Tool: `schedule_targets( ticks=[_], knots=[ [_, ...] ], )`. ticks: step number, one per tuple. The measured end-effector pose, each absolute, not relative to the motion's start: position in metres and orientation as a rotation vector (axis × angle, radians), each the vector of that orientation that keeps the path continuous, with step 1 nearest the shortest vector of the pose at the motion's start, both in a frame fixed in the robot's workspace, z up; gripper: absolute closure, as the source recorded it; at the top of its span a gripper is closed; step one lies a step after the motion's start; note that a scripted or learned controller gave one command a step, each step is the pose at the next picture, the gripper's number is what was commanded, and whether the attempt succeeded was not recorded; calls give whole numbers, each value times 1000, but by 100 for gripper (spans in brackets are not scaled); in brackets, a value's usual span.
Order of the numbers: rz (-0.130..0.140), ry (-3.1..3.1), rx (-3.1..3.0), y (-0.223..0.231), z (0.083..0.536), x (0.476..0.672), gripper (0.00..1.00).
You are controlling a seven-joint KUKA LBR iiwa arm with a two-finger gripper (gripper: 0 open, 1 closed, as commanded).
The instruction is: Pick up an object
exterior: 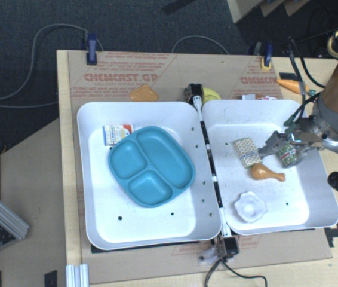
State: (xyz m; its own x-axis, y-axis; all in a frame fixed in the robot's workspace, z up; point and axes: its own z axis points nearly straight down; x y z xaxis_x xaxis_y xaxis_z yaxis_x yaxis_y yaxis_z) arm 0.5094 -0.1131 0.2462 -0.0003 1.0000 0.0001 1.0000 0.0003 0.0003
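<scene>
My gripper [283, 146] reaches in from the right over the right bin [312, 217], in its upper right part. A small round can-like object with green and red markings [288, 155] sits directly under the gripper, partly covered by it. Whether it is gripped is not visible. Just left of the gripper lies a patterned rectangular piece [246, 150]. An orange drumstick-shaped toy [267, 173] lies below the gripper. Near the bin's front rests a white round object [250, 207].
The left bin [97, 208] holds a blue divided plate [151, 165] and a small printed packet [116, 133]. Behind the bins on the bench lie an orange item [144, 92], a yellow-green ball [211, 94] and an orange carrot shape [288, 85].
</scene>
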Motion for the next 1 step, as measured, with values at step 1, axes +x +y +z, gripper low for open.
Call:
schedule_targets(
  ticks=[1],
  knots=[
    [-4,2220,2225,-157,170,549,0]
  ],
)
